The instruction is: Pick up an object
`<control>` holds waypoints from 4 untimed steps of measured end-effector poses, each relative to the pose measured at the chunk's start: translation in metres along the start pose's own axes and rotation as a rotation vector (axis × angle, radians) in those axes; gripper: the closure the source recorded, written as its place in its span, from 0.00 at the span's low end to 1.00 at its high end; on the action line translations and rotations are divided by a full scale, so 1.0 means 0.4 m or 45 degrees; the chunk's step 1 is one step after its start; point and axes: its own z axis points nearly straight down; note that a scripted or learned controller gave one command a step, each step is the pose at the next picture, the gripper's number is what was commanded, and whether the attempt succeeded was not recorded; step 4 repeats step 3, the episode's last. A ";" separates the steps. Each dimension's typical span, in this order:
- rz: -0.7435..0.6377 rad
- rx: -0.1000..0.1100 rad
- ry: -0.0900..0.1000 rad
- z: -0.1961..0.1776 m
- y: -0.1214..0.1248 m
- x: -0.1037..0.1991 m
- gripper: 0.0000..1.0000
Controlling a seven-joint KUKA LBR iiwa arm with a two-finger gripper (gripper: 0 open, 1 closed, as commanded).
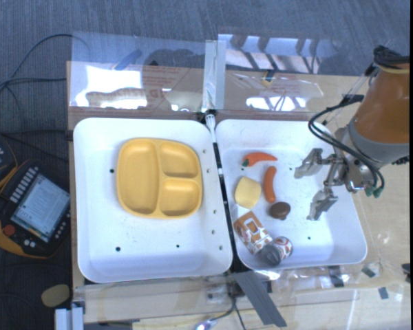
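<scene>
Small brown ball [279,210] lies in right bin [344,243], just left of the hand [315,185], apart from it. Orange sausage [270,183], yellow block [247,192] further left. Hand spread wide, holding nothing, above bin floor. Yellow tray [159,177] sits far left.

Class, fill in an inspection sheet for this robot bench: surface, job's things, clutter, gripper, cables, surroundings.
Surface: two white bins; left bin, right bin.
Job's things: in the right bin, orange pepper, sausage, yellow block, brown ball, patterned packet, small can.
Clutter: yellow divided plate in the left bin.
Gripper: gripper open over the right bin, holding nothing.
Cables: black cable at the wrist; cables on the floor.
Surroundings: handheld controller, carpet.
</scene>
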 end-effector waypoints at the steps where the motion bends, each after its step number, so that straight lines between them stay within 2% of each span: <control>1: 0.021 0.003 -0.023 0.305 0.137 0.042 0.00; 2: 0.019 0.005 -0.021 0.281 0.139 0.040 1.00; 3: 0.281 0.000 0.001 0.074 0.287 0.114 1.00; 4: 0.281 0.000 0.001 0.074 0.287 0.114 1.00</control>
